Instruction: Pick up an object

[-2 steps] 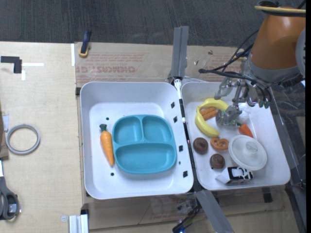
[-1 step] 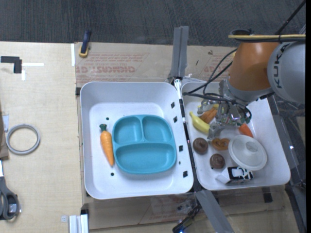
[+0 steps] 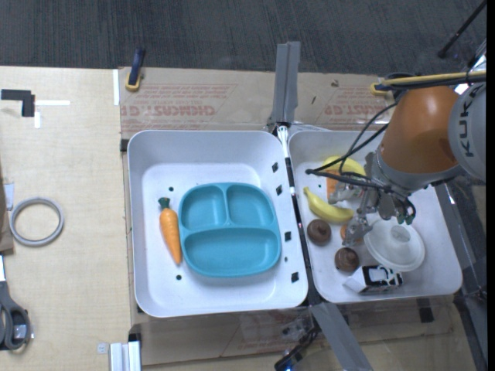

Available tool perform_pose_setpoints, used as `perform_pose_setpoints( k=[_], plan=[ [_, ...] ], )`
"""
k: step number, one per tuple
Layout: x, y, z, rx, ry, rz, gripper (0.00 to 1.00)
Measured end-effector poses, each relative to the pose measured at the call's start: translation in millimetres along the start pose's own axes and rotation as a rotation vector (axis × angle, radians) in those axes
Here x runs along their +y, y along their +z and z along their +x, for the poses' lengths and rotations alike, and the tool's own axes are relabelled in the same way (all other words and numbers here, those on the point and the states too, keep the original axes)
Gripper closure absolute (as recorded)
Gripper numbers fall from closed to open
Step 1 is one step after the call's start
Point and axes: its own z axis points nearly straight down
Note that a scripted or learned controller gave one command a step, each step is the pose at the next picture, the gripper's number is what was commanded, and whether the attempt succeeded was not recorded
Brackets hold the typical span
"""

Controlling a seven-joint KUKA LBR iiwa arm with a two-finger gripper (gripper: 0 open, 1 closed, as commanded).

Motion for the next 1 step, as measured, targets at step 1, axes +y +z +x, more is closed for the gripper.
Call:
perform_pose_setpoints(
  k=[1],
  plan=[
    [-13.8, -0.4, -67.3, -0.003, -0.192, 0.0, 0.0]
  ],
)
